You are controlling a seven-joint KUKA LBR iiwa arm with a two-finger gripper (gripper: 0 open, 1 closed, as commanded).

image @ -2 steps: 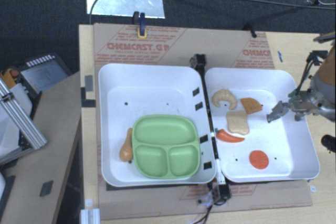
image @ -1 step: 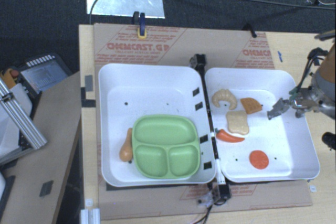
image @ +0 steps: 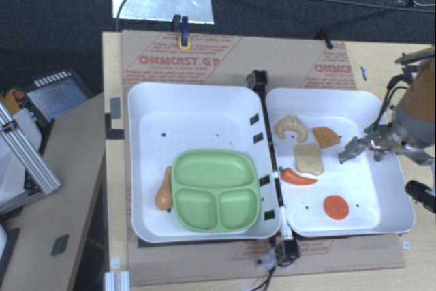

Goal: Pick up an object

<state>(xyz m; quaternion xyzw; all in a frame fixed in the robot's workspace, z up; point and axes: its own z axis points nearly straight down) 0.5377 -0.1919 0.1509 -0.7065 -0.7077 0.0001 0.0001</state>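
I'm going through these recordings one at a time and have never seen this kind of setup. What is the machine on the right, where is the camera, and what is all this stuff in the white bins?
One fixed camera looks down at a slant on a bench with two shallow white bins. The machine entering from the right is a robot arm; its end effector, the grasping part, hangs over the right bin with nothing visibly held.

The right bin holds toy foods: a croissant, an orange wedge, a pale bread slice, a red-orange chili-like piece and a red round slice.

The left bin holds a green divided tray with a tan, pear-like piece beside it. The job is to pick up one object.
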